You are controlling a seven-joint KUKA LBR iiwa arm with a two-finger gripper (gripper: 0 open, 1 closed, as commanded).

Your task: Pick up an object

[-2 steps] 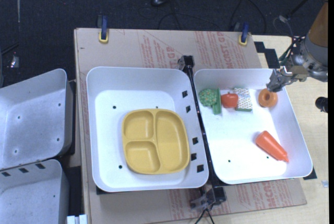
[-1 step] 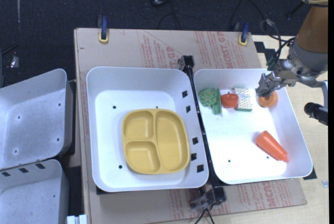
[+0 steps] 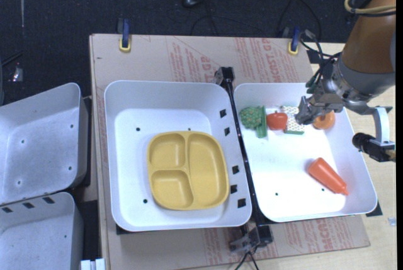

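Lying untouched at the near side of the right bin [image 3: 352,199] is a toy carrot [image 3: 327,175]. Farther back, the claw [image 3: 313,110] hangs low among a tomato [image 3: 276,120], broccoli [image 3: 252,117] and an orange piece [image 3: 325,121]; its spread cannot be told. Nothing appears lifted; the pick remains undone.
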